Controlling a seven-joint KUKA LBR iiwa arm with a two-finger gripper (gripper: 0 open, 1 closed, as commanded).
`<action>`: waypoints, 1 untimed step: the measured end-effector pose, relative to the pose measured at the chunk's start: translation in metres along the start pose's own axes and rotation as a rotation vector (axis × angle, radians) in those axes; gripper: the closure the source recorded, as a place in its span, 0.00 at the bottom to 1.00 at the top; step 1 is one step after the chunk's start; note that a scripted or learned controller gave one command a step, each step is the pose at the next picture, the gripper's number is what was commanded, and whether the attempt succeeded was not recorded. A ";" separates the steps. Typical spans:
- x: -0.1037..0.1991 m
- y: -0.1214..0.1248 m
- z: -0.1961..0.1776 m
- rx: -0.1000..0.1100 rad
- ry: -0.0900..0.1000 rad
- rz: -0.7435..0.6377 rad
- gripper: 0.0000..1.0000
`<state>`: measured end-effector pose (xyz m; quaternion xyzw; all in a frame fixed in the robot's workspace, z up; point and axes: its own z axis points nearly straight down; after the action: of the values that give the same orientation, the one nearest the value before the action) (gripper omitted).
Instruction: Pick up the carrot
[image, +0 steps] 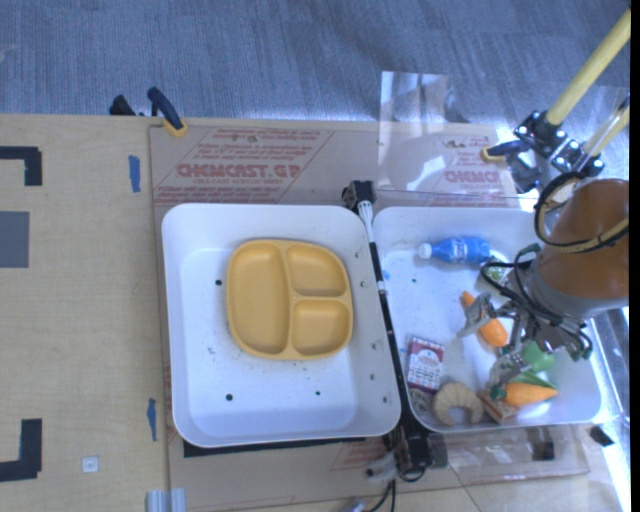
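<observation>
The carrot (531, 393) is orange with a green leafy top. It lies near the front right corner of the right bin (455, 275). My gripper (498, 327) hangs low over the middle right of that bin, just behind and to the left of the carrot. A round orange piece (493, 333) sits right at the gripper's tip; whether it is held is unclear. The arm's orange band (590, 240) and its cables hide part of the bin's right side.
The right bin also holds a blue bottle (456, 250) at the back, a small orange bit (467, 298), a red carton (425, 362) and a tan croissant (457, 400) at the front. In the left bin (190, 330) lies a yellow divided plate (289, 298).
</observation>
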<state>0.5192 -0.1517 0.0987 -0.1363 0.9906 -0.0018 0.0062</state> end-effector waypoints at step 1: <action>-0.002 0.002 -0.009 0.000 -0.005 -0.003 1.00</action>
<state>0.5207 -0.1496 0.1078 -0.1377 0.9904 -0.0018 0.0086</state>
